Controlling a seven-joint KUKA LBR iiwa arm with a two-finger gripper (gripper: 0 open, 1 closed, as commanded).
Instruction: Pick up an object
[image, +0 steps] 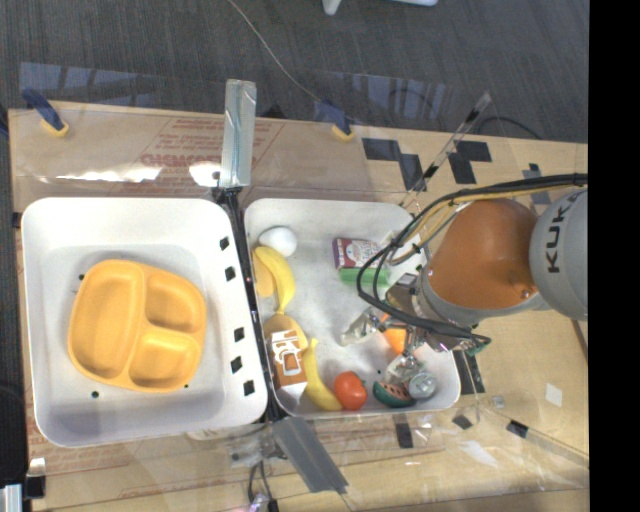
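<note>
The right bin (320, 215) holds a white egg (278, 240), a banana (273, 275), a brown packet (286, 358), a second banana (318, 385), a red tomato (349, 390), a maroon and green carton (356, 254) and a green-rimmed round item (398, 392). My gripper (392, 340) hangs low over the bin's right part, its metal fingers (360, 327) spread apart. An orange thing (396, 338) shows beside them, not clearly between them. The wrist's orange band (485, 255) hides the bin's right edge.
The left bin (40, 300) holds a yellow divided tray (135, 322). A metal post (238, 130) stands behind the seam between the bins. Cables (470, 195) loop above the wrist.
</note>
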